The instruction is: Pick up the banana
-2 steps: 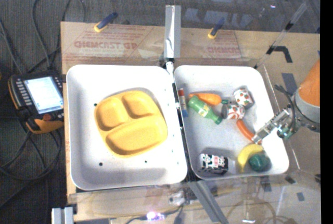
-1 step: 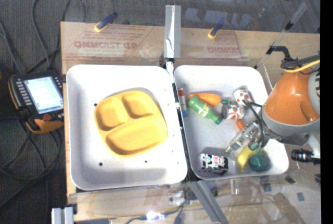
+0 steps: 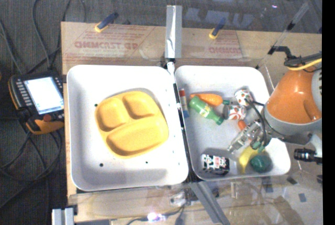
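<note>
We saw the small yellow plastic banana [image 3: 245, 157] low in the right white bin [image 3: 220, 75], touching a green round toy [image 3: 260, 162]. The metal jaws [image 3: 250, 136] hung just above it; their spread we could not tell. We judged straddling the banana's narrow width, clear of that toy, wisest.

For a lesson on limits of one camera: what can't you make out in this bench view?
- Hand: too small and cluttered to tell open or shut.
- Banana: partly covered by the hand; grip unclear.
- Green item: too blurred to identify.
- Arm: cut off by the right edge.
</note>
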### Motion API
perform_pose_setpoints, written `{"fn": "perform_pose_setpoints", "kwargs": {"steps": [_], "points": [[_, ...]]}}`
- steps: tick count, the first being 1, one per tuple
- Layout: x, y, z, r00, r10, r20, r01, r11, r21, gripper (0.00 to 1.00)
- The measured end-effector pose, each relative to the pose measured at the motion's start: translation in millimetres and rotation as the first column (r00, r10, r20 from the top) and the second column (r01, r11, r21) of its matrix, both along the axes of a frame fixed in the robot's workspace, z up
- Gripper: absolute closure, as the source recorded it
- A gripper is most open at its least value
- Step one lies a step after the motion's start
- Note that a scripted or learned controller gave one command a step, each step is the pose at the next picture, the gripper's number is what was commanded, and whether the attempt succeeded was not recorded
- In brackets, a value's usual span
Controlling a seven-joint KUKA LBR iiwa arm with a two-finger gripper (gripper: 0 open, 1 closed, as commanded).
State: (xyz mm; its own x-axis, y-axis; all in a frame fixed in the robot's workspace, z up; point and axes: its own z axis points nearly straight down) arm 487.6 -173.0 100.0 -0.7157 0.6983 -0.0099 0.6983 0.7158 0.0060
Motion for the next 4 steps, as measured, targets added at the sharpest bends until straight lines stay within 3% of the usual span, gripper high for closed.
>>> {"fn": "perform_pose_setpoints", "kwargs": {"steps": [1, 2, 3, 4], "points": [[18, -24, 88, 0.944, -0.33, -0.013, 0.33, 0.944, 0.001, 1.0], [53, -7, 36, 0.896, -0.444, -0.014, 0.444, 0.896, 0.002, 1.0], [53, -8, 36, 0.896, -0.445, -0.013, 0.445, 0.896, 0.001, 0.0], [53, -8, 36, 0.896, -0.445, -0.013, 0.445, 0.896, 0.001, 0.0]]}}
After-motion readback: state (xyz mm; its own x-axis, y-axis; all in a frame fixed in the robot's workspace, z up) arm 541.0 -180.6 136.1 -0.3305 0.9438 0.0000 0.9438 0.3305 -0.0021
